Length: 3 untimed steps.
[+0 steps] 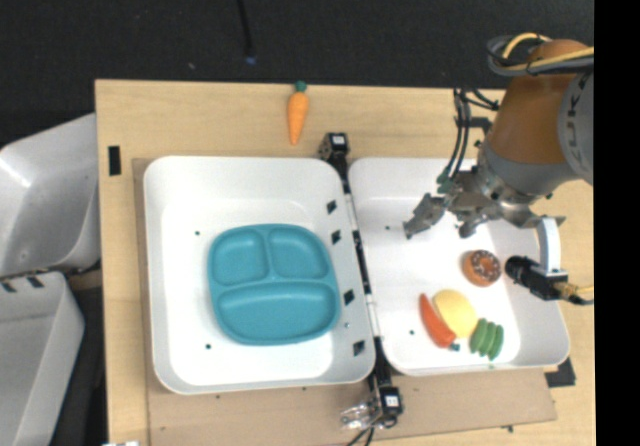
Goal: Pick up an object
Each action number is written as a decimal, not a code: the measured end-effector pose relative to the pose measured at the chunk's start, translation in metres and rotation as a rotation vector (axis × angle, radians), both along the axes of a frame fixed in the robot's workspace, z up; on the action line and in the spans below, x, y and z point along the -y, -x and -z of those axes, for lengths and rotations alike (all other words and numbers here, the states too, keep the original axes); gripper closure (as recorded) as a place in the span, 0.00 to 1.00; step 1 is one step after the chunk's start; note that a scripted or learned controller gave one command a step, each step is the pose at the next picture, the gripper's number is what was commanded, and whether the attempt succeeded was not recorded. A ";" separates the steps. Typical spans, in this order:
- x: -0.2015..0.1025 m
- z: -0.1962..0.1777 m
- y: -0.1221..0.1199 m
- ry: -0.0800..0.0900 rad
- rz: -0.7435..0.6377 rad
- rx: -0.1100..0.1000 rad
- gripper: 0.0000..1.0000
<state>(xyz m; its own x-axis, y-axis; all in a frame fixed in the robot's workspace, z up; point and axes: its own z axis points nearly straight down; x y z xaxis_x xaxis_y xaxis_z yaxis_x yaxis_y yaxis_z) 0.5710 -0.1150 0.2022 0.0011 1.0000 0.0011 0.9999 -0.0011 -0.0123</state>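
Hovering over the right bin, my claw has its two fingers spread apart with nothing between them. Toys lie toward the bin's near right corner, apart from the claw: a brown doughnut nearest, then a yellow fruit, a red-orange pepper touching it, and a green vegetable. My wrist hides part of the bin's far wall. A teal divided plate sits in the left bin; a toy carrot lies on the bench.
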 end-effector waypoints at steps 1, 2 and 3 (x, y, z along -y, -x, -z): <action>0.000 -0.007 -0.003 0.002 -0.003 0.013 0.00; -0.001 0.037 0.003 0.002 -0.001 0.008 0.00; -0.003 0.081 0.000 0.002 0.002 0.009 0.00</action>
